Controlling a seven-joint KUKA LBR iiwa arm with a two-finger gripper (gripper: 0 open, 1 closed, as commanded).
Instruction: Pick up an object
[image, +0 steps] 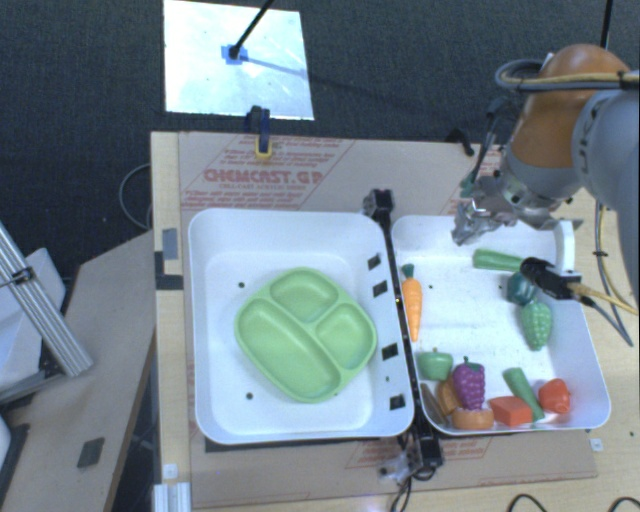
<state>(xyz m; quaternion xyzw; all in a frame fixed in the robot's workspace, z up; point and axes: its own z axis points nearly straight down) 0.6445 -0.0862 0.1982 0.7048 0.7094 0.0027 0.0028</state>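
**Camera view: arm poised over the back of the right bin, toy food waiting below**

The camera view takes in two white bins side by side. The left bin holds a green divided plate. The right bin holds the pickable things — a scatter of small toy food.

The arm reaches in from the right, its orange band high and its wrist bent down toward the far edge of the right bin. The gripper hangs near that bin's back left corner, with nothing visible between its fingers; whether they are spread or closed cannot be told from this angle.

Nearest to it is a green cucumber, lying flat just beside and below the gripper. An orange carrot lies along the bin's left wall. A green strawberry-like piece sits toward the right side. In the front corner a cluster crowds together — purple grapes, a green pepper, a red tomato and an orange-red block.

These look like hollow plastic toys: light, stiff, not fragile, but smooth and rounded, so likely to squirt out of a pinch. The cucumber or carrot seems the best bet — each lies apart from its neighbours and should be taken across its narrow middle. The clustered pieces would be harder to grip cleanly.
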